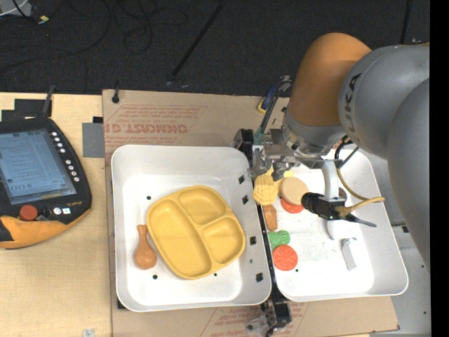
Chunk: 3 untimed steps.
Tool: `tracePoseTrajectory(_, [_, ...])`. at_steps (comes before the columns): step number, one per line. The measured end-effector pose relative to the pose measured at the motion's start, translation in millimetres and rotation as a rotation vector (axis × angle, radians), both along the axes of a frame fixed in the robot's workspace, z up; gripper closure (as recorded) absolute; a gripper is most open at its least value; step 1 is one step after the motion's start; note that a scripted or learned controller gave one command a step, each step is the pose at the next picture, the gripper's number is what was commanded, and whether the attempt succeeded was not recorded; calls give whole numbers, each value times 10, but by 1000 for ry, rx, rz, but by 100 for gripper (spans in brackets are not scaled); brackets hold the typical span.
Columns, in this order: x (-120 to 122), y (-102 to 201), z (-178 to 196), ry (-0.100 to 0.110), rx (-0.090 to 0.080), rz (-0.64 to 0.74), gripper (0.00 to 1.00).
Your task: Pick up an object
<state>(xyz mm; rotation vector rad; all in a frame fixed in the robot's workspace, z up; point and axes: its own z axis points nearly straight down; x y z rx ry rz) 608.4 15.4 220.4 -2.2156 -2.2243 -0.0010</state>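
My gripper (339, 240) hangs over the middle right of the right bin (382, 276). Its two pale fingers stand apart, with bare bin floor between them. To its left lie several toy foods. A yellow corn piece (264, 188) and a tan round piece (294, 187) lie near the top, with a red piece (290, 204) just below. Further down are an orange piece (270, 218), a green piece (280, 238) and a red-orange disc (285, 258). None of them touches the fingers.
The left bin (126, 181) holds a yellow divided plate (195, 230) and a brown drumstick (144, 248). A divider with black clips (258, 258) separates the bins. A control tablet (38, 177) lies on the bench at far left. The arm's grey body covers the right bin's upper right.
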Motion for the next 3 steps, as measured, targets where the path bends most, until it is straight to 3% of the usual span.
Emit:
tracePoseTrajectory(1, [-23, 577, -28, 1, 0, 0, 100])
tracePoseTrajectory(2, [58, 758, 176, 0, -1, -3, 100])
tracePoseTrajectory(3, [1, 724, -27, 4, -3, -4, 100])
